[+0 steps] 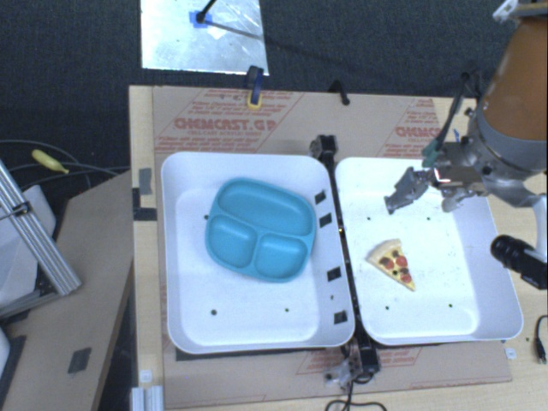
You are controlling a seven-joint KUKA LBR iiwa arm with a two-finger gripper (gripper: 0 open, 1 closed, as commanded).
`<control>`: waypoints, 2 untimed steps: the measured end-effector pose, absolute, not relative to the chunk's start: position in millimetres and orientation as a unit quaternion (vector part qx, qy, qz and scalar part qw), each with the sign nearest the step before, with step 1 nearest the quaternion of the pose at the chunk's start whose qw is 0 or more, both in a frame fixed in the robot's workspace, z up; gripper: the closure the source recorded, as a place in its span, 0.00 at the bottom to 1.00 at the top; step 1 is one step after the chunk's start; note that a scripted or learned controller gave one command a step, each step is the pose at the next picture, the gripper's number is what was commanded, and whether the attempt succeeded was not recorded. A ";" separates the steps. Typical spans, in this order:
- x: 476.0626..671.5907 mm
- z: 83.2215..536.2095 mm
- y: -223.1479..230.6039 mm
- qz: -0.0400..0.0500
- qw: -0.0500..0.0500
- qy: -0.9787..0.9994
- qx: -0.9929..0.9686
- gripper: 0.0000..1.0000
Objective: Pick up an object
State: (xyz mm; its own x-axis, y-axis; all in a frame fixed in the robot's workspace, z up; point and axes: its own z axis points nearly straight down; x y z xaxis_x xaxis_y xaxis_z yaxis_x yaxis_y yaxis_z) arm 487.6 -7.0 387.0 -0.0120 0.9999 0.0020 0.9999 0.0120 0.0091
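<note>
A toy pizza slice [394, 263] with red toppings lies flat in the right bin [479, 315], near its middle. My gripper [426, 195] hangs above the far part of that bin, up and slightly right of the slice and apart from it. It is open: one grey finger [402, 193] points left, the other sits to its right, and there is nothing between them.
A blue divided plate [259, 229] lies in the left bin [184, 315]. The raised rims where the two bins meet [336, 229] run down the centre with black clips. The arm's orange-banded wrist [522, 67] stands over the right bin's far right corner.
</note>
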 end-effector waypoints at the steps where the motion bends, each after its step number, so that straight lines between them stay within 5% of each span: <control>1: 487.2 433.5 3.3 0.003 0.002 0.709 0.705 0.00; 2: 486.9 406.4 -10.5 0.001 0.001 0.707 0.707 0.00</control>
State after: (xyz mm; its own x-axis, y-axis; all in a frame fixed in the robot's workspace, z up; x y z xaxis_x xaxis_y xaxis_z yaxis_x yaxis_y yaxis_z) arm 486.9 -10.5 406.4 0.0005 1.0000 -0.0005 1.0000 -0.0005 0.0021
